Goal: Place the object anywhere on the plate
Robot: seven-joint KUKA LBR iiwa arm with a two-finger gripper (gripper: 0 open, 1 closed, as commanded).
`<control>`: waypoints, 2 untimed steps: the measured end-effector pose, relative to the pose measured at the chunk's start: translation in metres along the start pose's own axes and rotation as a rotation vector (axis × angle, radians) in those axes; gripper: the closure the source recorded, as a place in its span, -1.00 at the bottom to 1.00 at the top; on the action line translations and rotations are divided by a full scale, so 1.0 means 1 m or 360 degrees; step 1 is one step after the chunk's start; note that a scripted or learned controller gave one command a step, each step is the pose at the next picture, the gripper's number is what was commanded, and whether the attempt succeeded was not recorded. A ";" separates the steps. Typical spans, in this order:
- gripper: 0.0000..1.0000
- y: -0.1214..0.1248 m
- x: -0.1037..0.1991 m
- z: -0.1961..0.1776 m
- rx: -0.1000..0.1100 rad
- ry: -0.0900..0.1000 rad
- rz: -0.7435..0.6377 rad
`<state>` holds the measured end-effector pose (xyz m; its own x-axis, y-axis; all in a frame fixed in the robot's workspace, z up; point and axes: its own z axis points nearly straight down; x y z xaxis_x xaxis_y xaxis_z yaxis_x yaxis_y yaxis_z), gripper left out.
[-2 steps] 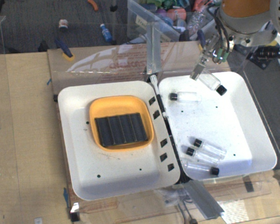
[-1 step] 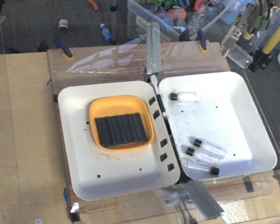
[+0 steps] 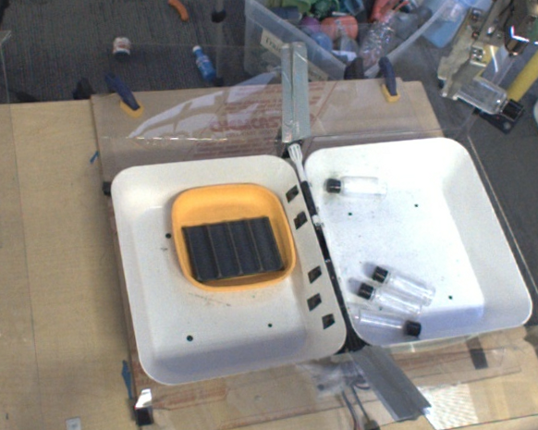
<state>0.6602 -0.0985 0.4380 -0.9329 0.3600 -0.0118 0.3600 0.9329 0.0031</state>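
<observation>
You had a dark ribbed block (image 3: 233,249) lying on the orange plate (image 3: 226,198) in the left bin (image 3: 158,339). Clear capped vials (image 3: 400,287) lay in the right bin (image 3: 454,204). You couldn't tell the gripper's state.

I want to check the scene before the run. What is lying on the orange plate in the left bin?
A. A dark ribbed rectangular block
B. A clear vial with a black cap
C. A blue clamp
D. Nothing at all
A: a dark ribbed block lies flat on the orange plate in the left bin, while the clear vials with black caps lie in the right bin.
</observation>
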 end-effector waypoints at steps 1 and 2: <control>1.00 -0.037 -0.010 0.000 -0.0001 -0.0001 -0.0621; 1.00 -0.036 -0.022 0.000 -0.0002 -0.0003 -0.0959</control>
<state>0.6681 -0.1401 0.4383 -0.9726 -0.2321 -0.0133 -0.2321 0.9727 -0.0035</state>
